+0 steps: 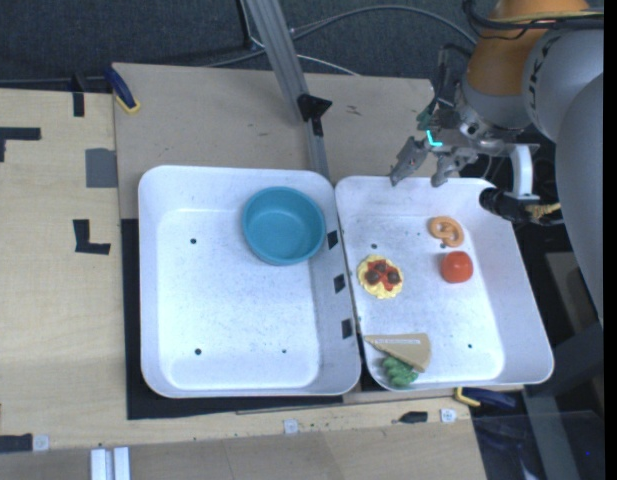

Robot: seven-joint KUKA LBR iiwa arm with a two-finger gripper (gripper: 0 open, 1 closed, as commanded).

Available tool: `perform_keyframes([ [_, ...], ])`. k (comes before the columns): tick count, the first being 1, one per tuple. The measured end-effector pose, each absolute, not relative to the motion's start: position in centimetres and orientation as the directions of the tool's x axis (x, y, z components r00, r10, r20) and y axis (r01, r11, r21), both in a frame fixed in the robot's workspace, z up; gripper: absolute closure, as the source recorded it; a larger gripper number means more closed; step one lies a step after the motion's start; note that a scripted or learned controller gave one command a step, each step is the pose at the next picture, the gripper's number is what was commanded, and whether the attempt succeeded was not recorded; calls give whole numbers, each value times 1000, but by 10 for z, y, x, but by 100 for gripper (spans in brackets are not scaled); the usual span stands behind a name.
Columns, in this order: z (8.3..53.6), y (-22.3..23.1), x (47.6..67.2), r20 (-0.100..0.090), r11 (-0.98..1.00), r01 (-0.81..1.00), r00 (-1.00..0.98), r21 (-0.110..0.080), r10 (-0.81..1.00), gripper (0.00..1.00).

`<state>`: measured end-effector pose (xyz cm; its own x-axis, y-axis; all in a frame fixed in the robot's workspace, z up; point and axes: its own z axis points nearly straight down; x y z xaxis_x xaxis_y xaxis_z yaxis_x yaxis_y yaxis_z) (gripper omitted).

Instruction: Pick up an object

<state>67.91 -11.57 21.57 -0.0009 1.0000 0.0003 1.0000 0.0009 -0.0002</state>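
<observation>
Over right bin's (508,298) far edge my gripper (420,173) hangs released, nothing betw. fingers; pretzel (446,231) & tomato (456,266) lie nearest, so likely picks.

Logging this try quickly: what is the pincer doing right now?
Pincer: open, holding nothing, above the far edge of the right bin.

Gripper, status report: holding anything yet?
Gripper above right bin's far edge, jaws open, nothing held. Pretzel, tomato, pizza untouched. Nothing blocking.

The arm (548,58) is cut off by the right edge; the green item (396,371) is partly hidden.
</observation>
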Motion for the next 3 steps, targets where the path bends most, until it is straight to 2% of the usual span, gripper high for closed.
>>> perform_keyframes([
  [1, 216, -116, 679, 0, 1, 1000, -1, 0, 1000, 0],
  [3, 99, -111, 664, 0, 0, 1000, 0, -6, 1000, 0],
])
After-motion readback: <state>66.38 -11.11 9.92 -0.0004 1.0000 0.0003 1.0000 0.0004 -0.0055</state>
